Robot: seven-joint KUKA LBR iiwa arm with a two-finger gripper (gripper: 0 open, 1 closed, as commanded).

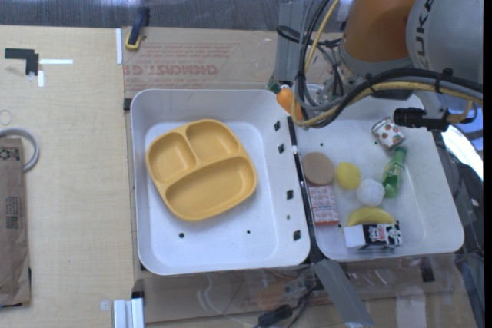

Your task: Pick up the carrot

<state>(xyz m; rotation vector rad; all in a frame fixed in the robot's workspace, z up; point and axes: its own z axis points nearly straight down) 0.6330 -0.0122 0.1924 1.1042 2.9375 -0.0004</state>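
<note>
The carrot (pixel 285 98) is a small orange piece with a green tip. It sits at the far left corner of the right bin (pixel 430 242), right by the rim shared with the left bin. My gripper (pixel 294 104) is directly at the carrot, under the grey wrist and a bundle of black and yellow cables. The cables and wrist hide how the gripper meets the carrot, and I cannot tell whether the carrot is held or resting at the rim.
In the right bin lie a brown disc (pixel 317 167), a lemon (pixel 348 175), a white ball (pixel 370 190), a green bottle (pixel 393 173), a strawberry (pixel 388 134), a red packet (pixel 324 205), a banana (pixel 371 216) and a small carton (pixel 373 234). The left bin (pixel 154 242) holds a yellow divided plate (pixel 202 167).
</note>
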